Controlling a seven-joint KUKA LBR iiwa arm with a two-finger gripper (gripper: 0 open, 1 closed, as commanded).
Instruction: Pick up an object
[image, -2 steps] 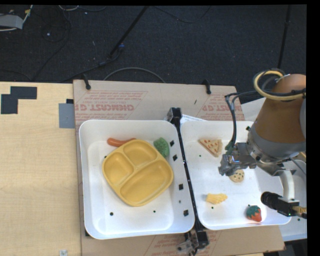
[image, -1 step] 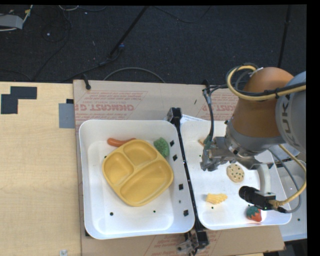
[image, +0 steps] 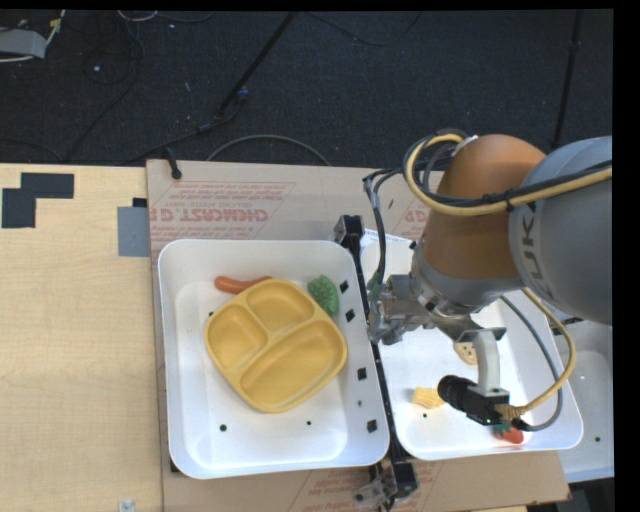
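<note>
Pincer (image: 385, 322): we place it over the left wall of the right bin (image: 440, 432), at the divide between the bins.
Left bin (image: 200, 420): lies to the pincer's left.
Plate (image: 275, 345): in the left bin, near the pincer's left.
Greens (image: 323, 292): we see them just left of the pincer, slightly behind, at the plate's rim.
Carrot (image: 240, 283): behind the plate, farther left.
Wedge (image: 427, 397): in the right bin, before the pincer, slightly right.
</note>
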